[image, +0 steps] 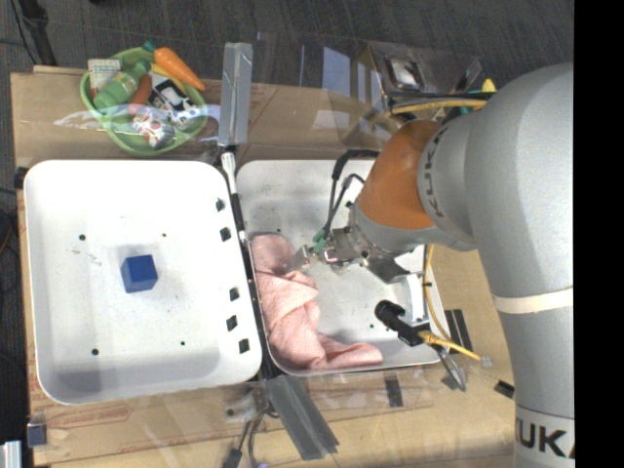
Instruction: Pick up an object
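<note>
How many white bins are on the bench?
2. The left bin holds a blue cube. The right bin holds a pink cloth, with the arm reaching over it.

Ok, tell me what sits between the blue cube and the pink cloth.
In the camera view, bare white floor of the left bin, then the two bins' adjoining walls with black clips, separate the blue cube from the pink cloth.
</note>
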Motion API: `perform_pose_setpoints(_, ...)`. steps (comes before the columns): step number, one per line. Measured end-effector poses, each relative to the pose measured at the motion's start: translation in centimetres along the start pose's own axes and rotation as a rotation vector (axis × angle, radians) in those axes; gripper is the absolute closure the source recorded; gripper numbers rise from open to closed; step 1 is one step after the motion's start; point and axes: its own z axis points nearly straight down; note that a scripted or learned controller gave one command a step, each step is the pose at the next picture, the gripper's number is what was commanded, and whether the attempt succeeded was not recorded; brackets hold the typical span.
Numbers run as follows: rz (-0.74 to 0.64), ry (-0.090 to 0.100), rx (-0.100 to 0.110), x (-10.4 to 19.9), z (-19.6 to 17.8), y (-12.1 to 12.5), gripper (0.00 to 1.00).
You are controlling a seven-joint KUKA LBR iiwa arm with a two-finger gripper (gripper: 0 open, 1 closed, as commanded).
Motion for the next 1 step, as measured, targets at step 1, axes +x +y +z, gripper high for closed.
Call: perform_pose_setpoints(1, -0.136, -0.001, -0.002, 3.07, -0.10, 3.21, 0.00)
